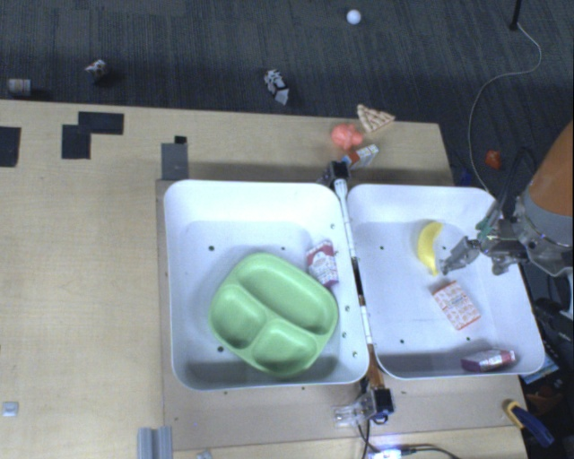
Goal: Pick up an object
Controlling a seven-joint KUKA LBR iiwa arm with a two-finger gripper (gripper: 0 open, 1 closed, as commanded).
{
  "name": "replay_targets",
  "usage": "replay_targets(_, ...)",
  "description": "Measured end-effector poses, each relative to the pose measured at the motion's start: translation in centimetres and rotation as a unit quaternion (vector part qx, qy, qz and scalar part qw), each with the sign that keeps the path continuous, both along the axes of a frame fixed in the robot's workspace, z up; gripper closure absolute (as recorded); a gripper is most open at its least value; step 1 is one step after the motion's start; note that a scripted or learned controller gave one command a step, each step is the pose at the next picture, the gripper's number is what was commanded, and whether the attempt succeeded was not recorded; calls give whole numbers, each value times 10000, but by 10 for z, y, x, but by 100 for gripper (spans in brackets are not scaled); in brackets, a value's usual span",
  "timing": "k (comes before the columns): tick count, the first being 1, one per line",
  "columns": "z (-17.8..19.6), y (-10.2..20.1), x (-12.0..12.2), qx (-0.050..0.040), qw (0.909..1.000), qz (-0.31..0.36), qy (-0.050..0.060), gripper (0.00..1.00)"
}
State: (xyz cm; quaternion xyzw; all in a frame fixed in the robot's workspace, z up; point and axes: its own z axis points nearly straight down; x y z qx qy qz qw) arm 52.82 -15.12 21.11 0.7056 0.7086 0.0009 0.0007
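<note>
Two shallow white bins sit side by side on the pale wooden bench [81, 296]. The left bin [193, 224] holds a light green plastic tray with three compartments [273, 312], lying a little askew toward the bin's near side. Just beside the tray's upper right corner, near the wall shared with the other bin, lies a small crumpled red and white packet [322, 264].

The right bin [395, 211] holds three things, well apart from one another. A yellow curved banana-like piece [430, 246] lies in the far half. A flat red and white patterned packet [456, 304] lies near the middle. A small purple and pink tube-shaped thing [488, 360] rests against the near wall.

The grey arm [547, 211] comes in from the right, and its two-finger gripper [454, 258] hangs over the right bin, its tips just beside the banana-like piece on that piece's right. The view is soft there, but the fingers [459, 251] look drawn close together with nothing between them; whether a tip touches the yellow piece I cannot tell.

Beyond the bins, on the bench's far edge, sit a round orange-pink lump [346, 136] and a tan wedge-shaped thing [374, 117]. A white ball [353, 16] lies on the dark carpet behind.
</note>
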Motion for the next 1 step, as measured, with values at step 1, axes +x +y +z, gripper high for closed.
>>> replay_targets(1,-124,34,27,-7,10000,-1,-38,0)
